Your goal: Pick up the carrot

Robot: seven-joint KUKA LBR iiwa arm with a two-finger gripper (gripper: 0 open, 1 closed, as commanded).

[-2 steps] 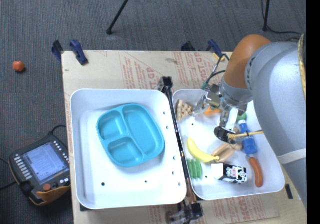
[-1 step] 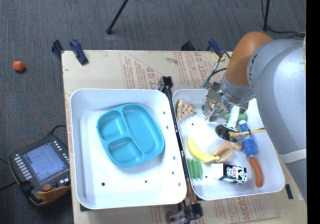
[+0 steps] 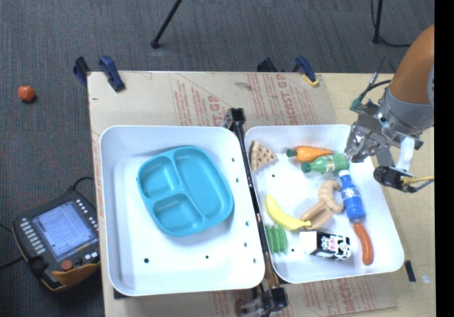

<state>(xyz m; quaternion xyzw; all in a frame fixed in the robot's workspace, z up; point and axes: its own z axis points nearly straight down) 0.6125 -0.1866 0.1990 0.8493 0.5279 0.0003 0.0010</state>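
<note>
The carrot (image 3: 309, 153) is orange with a green top and lies near the back of the right bin (image 3: 284, 267), just behind a green bottle (image 3: 325, 164). My gripper (image 3: 357, 149) hangs over the bin's back right corner, to the right of the carrot and apart from it. Its dark fingers point down and stand slightly spread with nothing between them.
The right bin also holds a waffle slice (image 3: 262, 155), a banana (image 3: 284, 215), a blue bottle (image 3: 350, 197), a pretzel-like piece (image 3: 326, 202), a sausage (image 3: 364, 243), a milk carton (image 3: 328, 245) and a green pod (image 3: 277, 238). A blue divided plate (image 3: 184, 189) sits in the left bin (image 3: 120, 266).
</note>
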